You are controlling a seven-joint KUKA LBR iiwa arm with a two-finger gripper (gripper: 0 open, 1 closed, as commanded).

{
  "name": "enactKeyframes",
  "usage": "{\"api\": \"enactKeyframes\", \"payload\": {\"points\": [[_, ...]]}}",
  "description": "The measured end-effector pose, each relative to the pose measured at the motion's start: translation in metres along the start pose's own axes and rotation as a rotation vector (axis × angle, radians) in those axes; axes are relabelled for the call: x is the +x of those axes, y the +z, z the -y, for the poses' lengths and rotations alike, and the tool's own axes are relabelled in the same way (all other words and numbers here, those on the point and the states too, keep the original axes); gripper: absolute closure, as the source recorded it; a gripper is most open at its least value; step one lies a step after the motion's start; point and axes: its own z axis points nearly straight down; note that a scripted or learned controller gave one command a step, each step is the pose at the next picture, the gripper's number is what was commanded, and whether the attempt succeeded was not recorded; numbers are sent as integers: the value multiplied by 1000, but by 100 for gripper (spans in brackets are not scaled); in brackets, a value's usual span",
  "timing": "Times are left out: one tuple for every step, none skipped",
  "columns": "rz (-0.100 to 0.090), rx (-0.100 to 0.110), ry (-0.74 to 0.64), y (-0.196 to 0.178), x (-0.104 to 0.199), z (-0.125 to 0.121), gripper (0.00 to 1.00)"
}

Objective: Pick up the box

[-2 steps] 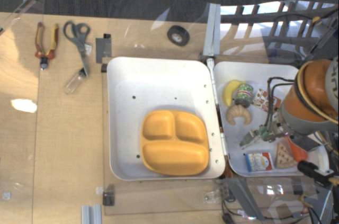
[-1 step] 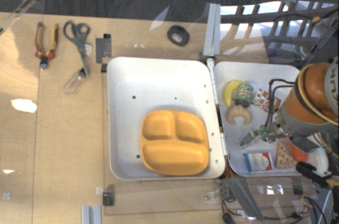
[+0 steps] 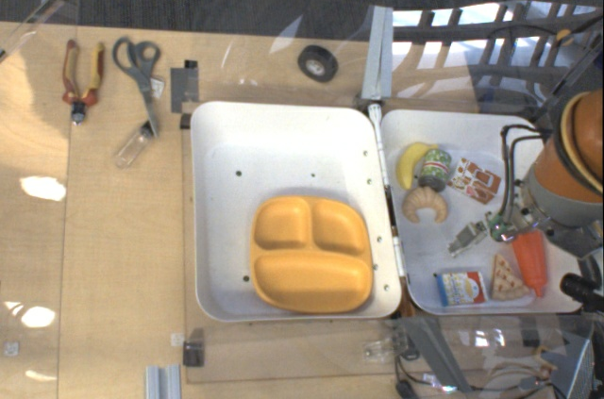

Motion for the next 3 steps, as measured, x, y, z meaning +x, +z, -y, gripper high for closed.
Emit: {"api": "enactKeyframes", "payload": {"points": [[4, -7, -31, 55, 9, -5, 0], [8, -10, 163, 55, 31, -15, 0], [0, 0, 88, -17, 5, -2, 0]]}}
